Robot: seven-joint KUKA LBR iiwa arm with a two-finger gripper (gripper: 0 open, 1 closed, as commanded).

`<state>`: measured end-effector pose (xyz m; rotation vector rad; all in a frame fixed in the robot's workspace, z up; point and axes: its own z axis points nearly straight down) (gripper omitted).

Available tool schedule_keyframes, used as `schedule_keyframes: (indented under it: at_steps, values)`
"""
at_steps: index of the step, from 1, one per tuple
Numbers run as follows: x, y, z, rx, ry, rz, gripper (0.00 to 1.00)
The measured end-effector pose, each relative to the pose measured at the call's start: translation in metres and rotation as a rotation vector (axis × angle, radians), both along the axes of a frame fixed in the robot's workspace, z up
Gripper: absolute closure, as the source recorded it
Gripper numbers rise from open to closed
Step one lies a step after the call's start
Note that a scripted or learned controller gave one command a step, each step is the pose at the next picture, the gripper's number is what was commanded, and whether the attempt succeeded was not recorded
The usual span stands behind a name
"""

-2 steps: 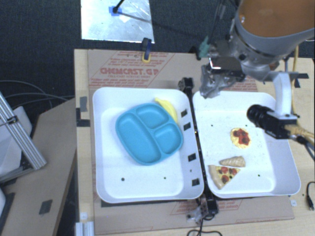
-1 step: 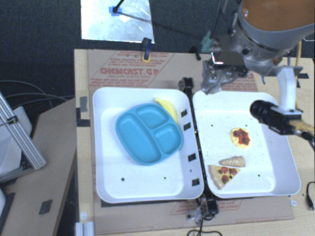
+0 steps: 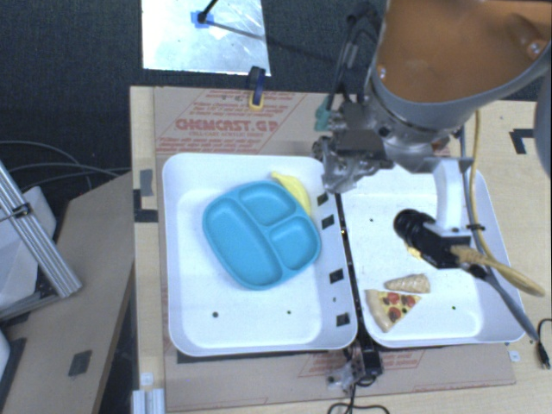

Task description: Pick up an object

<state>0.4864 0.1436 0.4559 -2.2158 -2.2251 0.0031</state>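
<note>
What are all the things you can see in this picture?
shallow white bin on the left: one, white, on the bench
shallow white bin on the right: one, white, beside the first
blue divided plastic plate: one, blue, middle of the left bin
yellow banana-shaped toy: one, yellow, left bin, against the plate's far edge
toy pizza slice: one, tan with red toppings, near front of the right bin
tan bread-like piece: one, tan, just beyond the pizza slice
brown cardboard sheet with red lettering: one, brown, under both bins
robot arm: one, grey and orange, reaching in from the right
gripper: one, metal grey, above the divide between the bins, far end
</note>
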Motion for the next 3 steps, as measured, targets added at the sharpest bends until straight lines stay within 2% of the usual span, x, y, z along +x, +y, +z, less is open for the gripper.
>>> schedule_keyframes:
  at_steps: [1,2,3]
  values:
    - [0.001,-0.001,0.014,0.002,-0.007,0.002,1.0]
    - [0.0,0.009,-0.103,0.0,0.001,-0.003,1.0]
    - [0.051,-0.024,0.035,0.003,-0.018,-0.006,1.0]
